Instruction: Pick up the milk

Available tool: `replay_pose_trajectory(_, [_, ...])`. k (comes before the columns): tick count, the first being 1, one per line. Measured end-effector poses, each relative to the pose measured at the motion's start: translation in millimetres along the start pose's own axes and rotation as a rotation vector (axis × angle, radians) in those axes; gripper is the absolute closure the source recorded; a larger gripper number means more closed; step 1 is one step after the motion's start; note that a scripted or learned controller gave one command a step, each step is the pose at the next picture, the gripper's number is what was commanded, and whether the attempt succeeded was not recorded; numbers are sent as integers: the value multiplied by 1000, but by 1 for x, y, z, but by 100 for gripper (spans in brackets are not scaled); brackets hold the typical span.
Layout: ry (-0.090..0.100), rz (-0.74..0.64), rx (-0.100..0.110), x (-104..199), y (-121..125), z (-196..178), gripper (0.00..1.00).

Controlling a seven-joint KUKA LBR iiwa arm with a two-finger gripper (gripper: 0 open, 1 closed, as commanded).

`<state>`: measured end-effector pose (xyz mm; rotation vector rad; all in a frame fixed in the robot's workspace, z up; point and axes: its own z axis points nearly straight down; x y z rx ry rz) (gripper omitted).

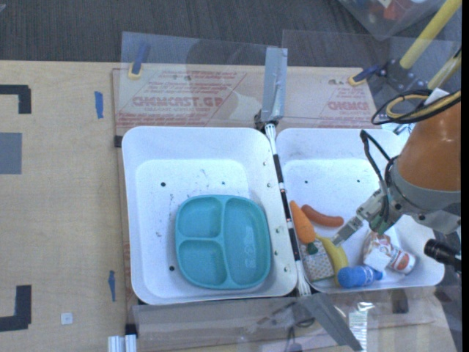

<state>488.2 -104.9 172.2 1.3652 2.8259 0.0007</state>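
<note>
Camera view: milk (386, 255) near right bin's (322, 147) front-right corner, below gripper (357, 226).

We see bright, even overhead light — white bins (146, 196) near washed out, clear sheets (198, 57) w/ faint glare, soft shadows, overall slightly blurry.

Grey arm (429, 189), orange band, black cables, perhaps metallic pincer (366, 222).

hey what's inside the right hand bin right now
In the right bin: a carrot, a sausage, a banana, a blue bottle and the milk. The arm covers the bin's right side.
</note>
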Motion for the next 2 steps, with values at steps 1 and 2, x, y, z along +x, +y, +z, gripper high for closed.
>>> replay_pose_trajectory(1, [3, 37, 2, -36, -40, 31, 0])
replay_pose_trajectory(2, [-3, 134, -5, -91, -49, 84, 0])
